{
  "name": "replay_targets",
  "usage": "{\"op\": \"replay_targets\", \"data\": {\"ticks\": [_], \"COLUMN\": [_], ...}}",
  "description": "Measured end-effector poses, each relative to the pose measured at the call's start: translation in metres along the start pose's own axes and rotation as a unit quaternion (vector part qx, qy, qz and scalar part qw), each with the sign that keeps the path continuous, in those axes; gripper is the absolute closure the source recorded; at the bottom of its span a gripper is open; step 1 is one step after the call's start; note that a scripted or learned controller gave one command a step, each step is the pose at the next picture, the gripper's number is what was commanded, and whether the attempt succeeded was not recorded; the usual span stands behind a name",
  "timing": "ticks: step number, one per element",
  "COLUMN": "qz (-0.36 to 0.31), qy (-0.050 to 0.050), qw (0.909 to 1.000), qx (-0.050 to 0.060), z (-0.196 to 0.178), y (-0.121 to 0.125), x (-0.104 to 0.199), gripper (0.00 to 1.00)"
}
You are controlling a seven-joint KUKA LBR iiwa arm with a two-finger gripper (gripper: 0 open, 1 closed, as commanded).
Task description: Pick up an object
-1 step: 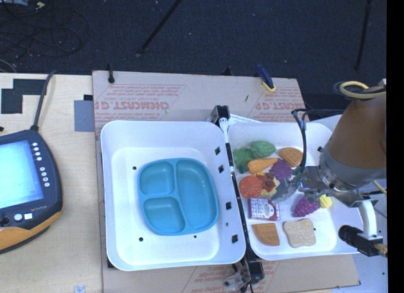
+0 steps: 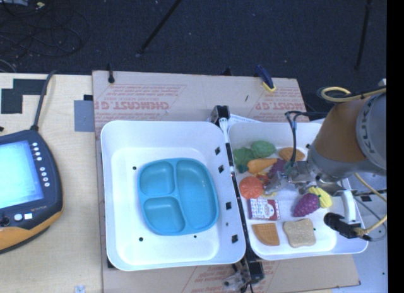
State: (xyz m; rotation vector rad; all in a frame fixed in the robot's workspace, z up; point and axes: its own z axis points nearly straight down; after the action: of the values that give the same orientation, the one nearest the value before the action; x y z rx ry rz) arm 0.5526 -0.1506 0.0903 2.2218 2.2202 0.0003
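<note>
Progress was small, I judged: my tool [image 2: 282,181] hung low in the right bin [image 2: 328,244] among the toy food, close to the tomato [image 2: 250,187]. Whether it gripped anything, I could not tell; nothing was lifted yet.

A dark blue carpeted floor [image 2: 189,20] fills the top, from ten to two o'clock, crossed by black cables [image 2: 38,26] and thin stand legs [image 2: 167,17]. A pale wooden bench [image 2: 63,247] lies at nine o'clock, bearing a screen pendant [image 2: 25,187]. Printed cardboard [image 2: 189,99] lies at centre
</note>
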Motion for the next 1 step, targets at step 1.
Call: {"op": "replay_targets", "data": {"ticks": [1], "qz": [-0.003], "qy": [0.0], "qw": [1.0], "qx": [-0.002], "z": [-0.0117], "y": [0.0864], "x": [0.0345], "gripper": [0.0]}}
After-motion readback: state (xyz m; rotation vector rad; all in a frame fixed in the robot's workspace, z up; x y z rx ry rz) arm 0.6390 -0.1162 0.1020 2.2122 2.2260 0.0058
